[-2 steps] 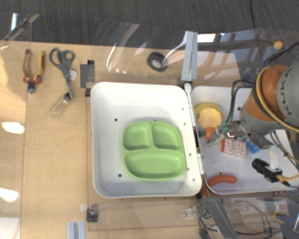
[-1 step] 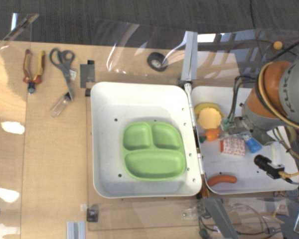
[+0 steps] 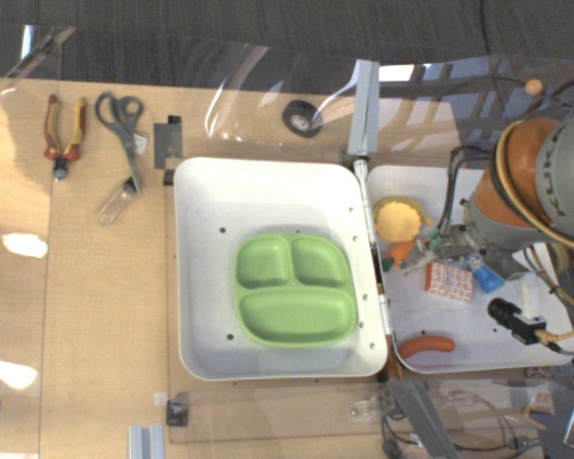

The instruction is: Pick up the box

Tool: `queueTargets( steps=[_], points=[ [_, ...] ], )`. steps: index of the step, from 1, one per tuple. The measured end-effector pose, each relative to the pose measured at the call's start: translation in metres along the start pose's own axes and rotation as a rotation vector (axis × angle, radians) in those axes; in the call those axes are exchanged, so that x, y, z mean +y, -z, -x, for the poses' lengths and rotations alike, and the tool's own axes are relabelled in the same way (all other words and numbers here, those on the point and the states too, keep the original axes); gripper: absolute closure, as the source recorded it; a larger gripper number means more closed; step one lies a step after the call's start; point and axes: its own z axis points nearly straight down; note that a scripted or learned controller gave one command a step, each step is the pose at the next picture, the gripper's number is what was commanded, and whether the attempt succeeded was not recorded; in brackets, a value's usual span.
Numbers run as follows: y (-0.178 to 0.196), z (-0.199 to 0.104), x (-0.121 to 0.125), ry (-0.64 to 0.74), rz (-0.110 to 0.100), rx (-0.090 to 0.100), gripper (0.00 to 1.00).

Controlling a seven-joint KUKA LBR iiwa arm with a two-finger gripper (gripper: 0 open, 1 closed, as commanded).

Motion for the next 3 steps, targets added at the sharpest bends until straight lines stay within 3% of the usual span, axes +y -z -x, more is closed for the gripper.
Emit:
queueTargets(
  steps=[1,2,3],
  points=[
    [-0.018,0.007,-0.015,0.068,-0.019,0.016,0.0],
    [-0.017,0.004,-0.029,0.118,-0.014,0.012,0.0],
    [-0.016,0.003,-0.035,0.072,-0.013,0.012,0.0]
  ],
)
